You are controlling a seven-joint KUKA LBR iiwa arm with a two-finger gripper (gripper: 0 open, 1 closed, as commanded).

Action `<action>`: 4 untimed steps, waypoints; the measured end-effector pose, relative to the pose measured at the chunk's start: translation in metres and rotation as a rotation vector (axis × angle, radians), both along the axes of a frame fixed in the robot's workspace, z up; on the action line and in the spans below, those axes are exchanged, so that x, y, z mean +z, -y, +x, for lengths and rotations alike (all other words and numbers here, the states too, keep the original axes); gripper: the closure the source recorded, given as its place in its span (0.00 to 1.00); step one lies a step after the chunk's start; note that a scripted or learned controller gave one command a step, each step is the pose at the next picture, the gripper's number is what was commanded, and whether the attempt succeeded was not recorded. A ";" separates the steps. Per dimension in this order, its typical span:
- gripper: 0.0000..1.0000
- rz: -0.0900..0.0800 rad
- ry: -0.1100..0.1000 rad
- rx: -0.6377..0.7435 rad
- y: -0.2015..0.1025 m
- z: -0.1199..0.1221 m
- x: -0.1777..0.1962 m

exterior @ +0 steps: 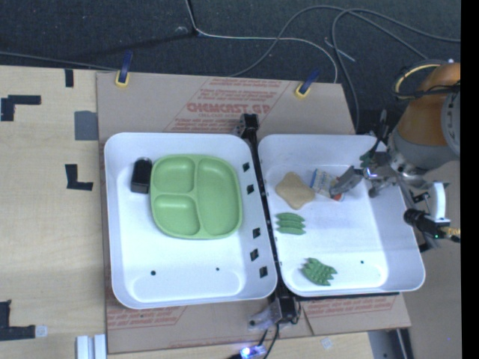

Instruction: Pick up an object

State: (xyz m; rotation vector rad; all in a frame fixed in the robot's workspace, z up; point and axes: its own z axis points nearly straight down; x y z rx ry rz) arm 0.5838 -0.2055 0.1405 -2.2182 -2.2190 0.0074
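two shallow white bins side by side on the worktop, left bin (127,275) and right bin (389,268). going near to far in the right one: a dark green ridged leafy piece (319,271) close to the front rim, a small green pea-pod shape (290,224) further in by the divider, then a tan bread-like slab (295,190), and just beside it a small pale packet with blue print (322,179). left bin holds a light green three-section plate (197,197) with a small black block (141,175) touching its left edge.

grey arm with the orange band reaches in from the right, gripper (346,183) low over the far part of the right bin, next to the packet. can't tell whether the jaws are open or closed, nothing visibly between them.

judgement: approach step, grasp not made. likely target is the packet or the slab. next move calls for centring over one item, then descending and closing. the two sit close, so a glancing push is the risk.
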 end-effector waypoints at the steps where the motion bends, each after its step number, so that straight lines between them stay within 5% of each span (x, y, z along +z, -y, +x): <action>1: 0.00 -0.001 0.004 0.001 -0.001 -0.001 -0.053; 2: 1.00 -0.001 0.007 0.002 -0.001 0.001 -0.040; 4: 1.00 -0.001 0.012 0.000 0.000 -0.002 0.085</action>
